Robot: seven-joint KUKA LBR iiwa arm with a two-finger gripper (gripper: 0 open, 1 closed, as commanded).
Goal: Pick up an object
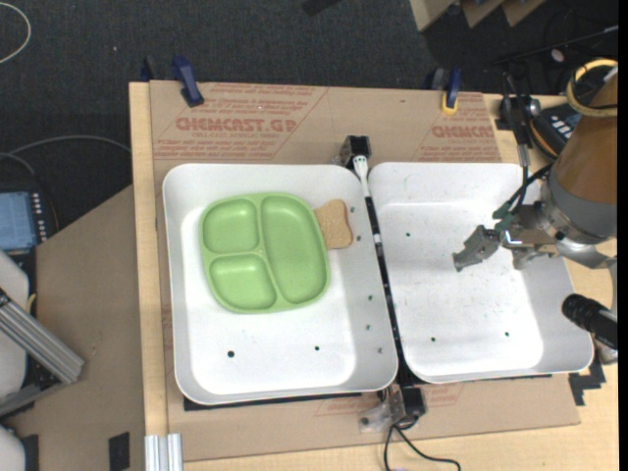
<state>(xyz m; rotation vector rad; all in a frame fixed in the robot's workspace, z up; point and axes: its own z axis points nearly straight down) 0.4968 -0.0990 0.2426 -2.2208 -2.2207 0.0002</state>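
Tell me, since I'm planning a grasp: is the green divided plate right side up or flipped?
Right side up: the green divided plastic plate shows its three hollow compartments facing upward.

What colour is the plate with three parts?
Light green plate, seen in the camera view.

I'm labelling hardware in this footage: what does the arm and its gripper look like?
The arm is a rounded grey body with a broad orange band above the wrist. Thin cables loop around its wrist. The gripper is a small, dark grey metal piece with narrow fingers.
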